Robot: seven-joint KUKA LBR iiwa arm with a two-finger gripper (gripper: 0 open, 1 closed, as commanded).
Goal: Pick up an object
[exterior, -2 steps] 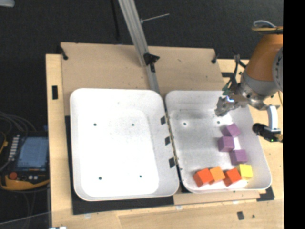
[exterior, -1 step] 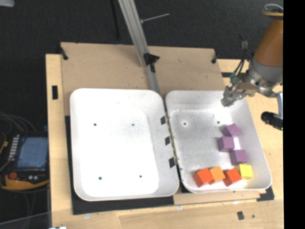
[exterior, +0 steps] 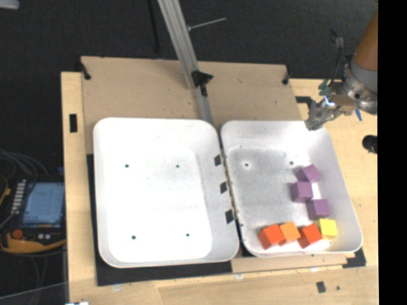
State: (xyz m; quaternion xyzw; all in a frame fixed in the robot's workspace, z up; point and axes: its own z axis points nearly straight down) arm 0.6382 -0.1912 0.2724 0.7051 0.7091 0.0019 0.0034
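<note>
The gripper point(exterior: 316, 118) (whether its grip is spread or pressed, I cannot tell) hovers over the right bin point(exterior: 267, 138) at its far right corner.

two white bins point(exterior: 159, 189); in the right bin, three purple blocks point(exterior: 303, 190), three orange blocks point(exterior: 273, 235) and one yellow block point(exterior: 328, 227), at its near right side.

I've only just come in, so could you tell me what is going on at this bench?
A grey robot arm is set to pick up an object from the right bin. Its gripper sits over that bin's far right corner, with nothing visibly held. The blocks lie along the bin's near right side: three purple blocks, with a yellow block and orange and red blocks below them. The left bin sits beside it.
</note>
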